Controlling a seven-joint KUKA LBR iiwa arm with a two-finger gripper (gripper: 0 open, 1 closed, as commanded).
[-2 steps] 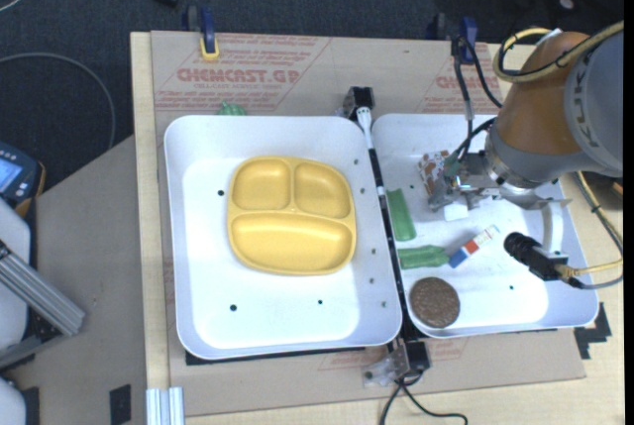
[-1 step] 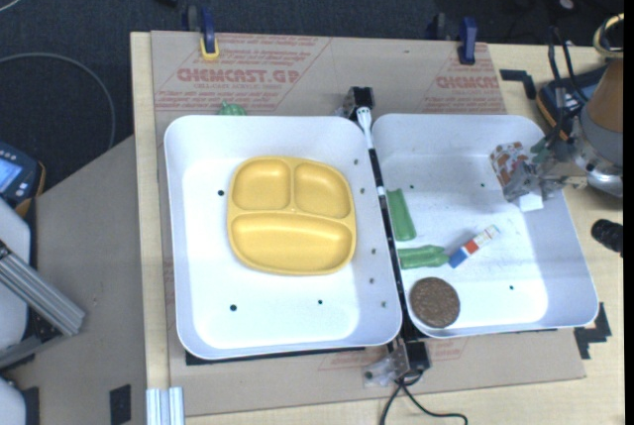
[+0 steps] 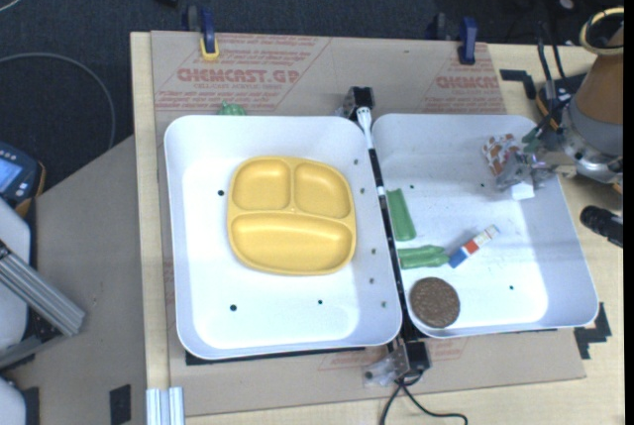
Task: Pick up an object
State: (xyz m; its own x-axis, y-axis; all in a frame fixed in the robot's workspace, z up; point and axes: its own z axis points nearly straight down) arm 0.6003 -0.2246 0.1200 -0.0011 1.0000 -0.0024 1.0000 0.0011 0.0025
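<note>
Reaching in from the right, the grey arm's two-finger gripper (image 3: pixel 515 173) sits low over the far right part of the right white bin (image 3: pixel 535 314); whether it is released or clenched cannot be told. A small reddish patterned object (image 3: pixel 498 152) lies just beside it. Nearer, a green strip (image 3: pixel 399 213), a green wedge (image 3: pixel 422 257), a blue, white and red stick (image 3: pixel 473 246) and a brown speckled disc (image 3: pixel 434 301) crowd the left and near edges, leaving bare floor in between. The left white bin (image 3: pixel 198 294) holds a yellow three-compartment plastic plate (image 3: pixel 292 215), centred, with bare margin around it. Both bins rest on a brown board (image 3: pixel 297 76) clamped to the bench.
</note>
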